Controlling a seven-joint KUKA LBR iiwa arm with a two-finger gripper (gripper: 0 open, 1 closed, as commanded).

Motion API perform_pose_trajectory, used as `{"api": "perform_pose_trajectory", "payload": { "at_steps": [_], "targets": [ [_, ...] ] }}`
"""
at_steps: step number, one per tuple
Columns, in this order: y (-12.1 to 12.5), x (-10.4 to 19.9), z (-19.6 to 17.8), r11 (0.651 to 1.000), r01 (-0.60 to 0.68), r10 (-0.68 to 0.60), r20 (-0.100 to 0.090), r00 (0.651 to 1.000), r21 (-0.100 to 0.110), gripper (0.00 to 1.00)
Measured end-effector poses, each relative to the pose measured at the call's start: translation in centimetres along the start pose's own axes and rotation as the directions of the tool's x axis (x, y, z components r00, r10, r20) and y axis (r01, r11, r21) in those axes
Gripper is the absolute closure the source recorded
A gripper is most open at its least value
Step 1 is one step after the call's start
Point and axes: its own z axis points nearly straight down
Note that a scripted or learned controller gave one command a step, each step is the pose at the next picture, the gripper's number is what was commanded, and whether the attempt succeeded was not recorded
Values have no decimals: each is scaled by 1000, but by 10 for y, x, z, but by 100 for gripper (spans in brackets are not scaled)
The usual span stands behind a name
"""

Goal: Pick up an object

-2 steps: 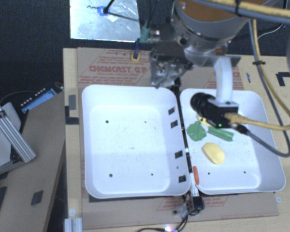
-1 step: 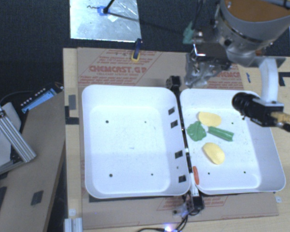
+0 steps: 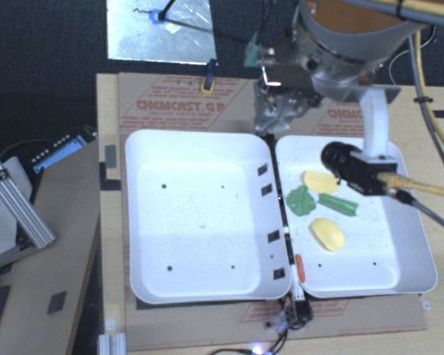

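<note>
Currently pincer hangs over the bins' far edge, its state unclear. Yellow piece lies loose in right bin, reachable.

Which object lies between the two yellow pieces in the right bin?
In the camera view, a green stick-shaped piece lies between the upper yellow piece and the lower yellow piece, with a green leafy piece just left of it.

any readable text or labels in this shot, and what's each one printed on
"CHEMCAST GP" in red print, on the brown cardboard sheet lying under the two shallow white bins, at its far edge left of the arm.
More red print on the same sheet right of the arm, partly covered: unreadable.
Faint red print on the sheet's near edge below the bins: too blurred to read.
No lettering can be made out on the toy pieces or the bins.
</note>
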Motion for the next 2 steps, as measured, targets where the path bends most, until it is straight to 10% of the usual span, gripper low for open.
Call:
{"api": "perform_pose_trajectory", "payload": {
  "at_steps": [1,2],
  "targets": [
    [0,46,0,1000,2,-2,0,1000,0,100],
    [0,-93,-1,1000,-19,19,4,1000,-3,100]
  ]
}}
